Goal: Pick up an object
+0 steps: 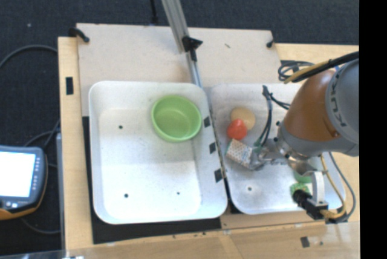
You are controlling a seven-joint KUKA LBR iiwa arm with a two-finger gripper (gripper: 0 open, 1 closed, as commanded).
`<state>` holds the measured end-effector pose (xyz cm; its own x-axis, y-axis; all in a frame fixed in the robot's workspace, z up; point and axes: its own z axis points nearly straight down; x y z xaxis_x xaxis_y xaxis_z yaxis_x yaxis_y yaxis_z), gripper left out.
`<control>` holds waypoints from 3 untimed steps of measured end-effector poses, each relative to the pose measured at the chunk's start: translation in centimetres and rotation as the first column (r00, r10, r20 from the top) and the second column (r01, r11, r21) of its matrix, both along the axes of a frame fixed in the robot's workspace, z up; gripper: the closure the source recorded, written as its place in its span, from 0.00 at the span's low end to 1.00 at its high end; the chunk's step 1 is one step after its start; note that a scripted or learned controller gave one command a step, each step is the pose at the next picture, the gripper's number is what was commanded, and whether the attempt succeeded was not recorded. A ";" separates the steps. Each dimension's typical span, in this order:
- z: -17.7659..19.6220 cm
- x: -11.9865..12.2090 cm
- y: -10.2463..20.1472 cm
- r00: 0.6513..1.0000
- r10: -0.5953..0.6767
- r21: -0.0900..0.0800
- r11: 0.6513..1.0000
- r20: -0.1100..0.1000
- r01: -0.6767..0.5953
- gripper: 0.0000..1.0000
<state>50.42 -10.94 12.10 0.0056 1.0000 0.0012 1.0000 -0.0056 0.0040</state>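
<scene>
Half done at best — hung the gripper (pixel 257 159) low in the right bin (pixel 266 200) at centre right of the frame, against the patterned block (pixel 239 154) below the red object (pixel 237 129), lifted nothing yet — could not tell whether the claw was apart or together.

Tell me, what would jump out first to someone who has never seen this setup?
Probably the bright green bowl, sitting alone near the top of the left bin. Next, the big grey and orange arm reaching in from the right over the right bin. Its gripper is down beside a small patterned box, with a red ball and a tan ball just above it.
</scene>
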 end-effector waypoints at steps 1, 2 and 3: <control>5.2 0.0 -1.2 1.000 0.001 -0.003 1.000 0.003 -0.001 1.00; 11.2 -0.5 -1.8 1.000 0.008 -0.004 1.000 0.005 -0.008 1.00; 14.3 -0.3 -1.9 1.000 0.009 -0.003 1.000 0.002 -0.009 1.00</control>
